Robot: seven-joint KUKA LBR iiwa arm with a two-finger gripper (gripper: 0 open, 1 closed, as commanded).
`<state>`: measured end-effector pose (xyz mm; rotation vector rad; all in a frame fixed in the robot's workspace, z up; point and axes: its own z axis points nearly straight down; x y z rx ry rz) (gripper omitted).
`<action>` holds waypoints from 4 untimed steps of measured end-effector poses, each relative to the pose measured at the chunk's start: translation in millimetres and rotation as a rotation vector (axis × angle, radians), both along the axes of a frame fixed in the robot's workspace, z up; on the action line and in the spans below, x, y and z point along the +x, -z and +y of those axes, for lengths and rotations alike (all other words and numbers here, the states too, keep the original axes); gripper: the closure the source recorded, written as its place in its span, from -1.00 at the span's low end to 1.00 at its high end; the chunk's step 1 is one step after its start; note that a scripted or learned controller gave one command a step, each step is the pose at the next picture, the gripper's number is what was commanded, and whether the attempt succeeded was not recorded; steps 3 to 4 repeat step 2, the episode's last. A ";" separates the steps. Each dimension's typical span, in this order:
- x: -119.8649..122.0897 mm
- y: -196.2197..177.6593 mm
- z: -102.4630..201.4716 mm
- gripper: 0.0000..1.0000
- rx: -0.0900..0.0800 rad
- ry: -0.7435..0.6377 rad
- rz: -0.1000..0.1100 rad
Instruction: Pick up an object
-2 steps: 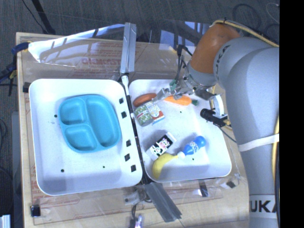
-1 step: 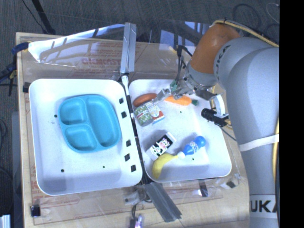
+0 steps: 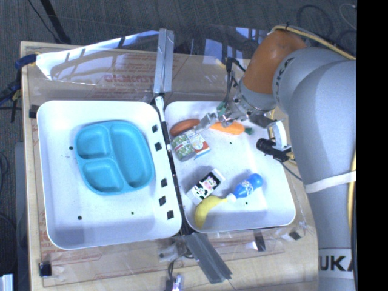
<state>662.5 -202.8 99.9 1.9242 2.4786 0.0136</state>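
My gripper [image 3: 222,115] hangs low over the far part of the right bin [image 3: 276,208], just above the left end of an orange carrot-like toy [image 3: 233,128]. Whether it touches the toy cannot be made out. A brown sausage-shaped toy [image 3: 183,126] lies just left of it. Below that sits a green and white packet [image 3: 189,145]. Nearer the front lie a black and white box [image 3: 206,185], a blue bottle [image 3: 247,186] and a yellow fruit-like toy [image 3: 206,208].
The left bin [image 3: 54,217] holds a blue divided tray [image 3: 115,156]. A ridge with black clips [image 3: 163,168] separates the two bins. The grey arm [image 3: 315,114] covers the right bin's far right corner and the bench's right side.
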 end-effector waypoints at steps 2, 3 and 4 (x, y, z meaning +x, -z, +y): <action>-0.6 0.1 -1.3 -1.00 -0.003 -0.060 0.002; -0.6 0.1 -1.3 -1.00 -0.003 -0.060 0.002; -0.6 0.1 -1.3 -1.00 -0.003 -0.060 0.002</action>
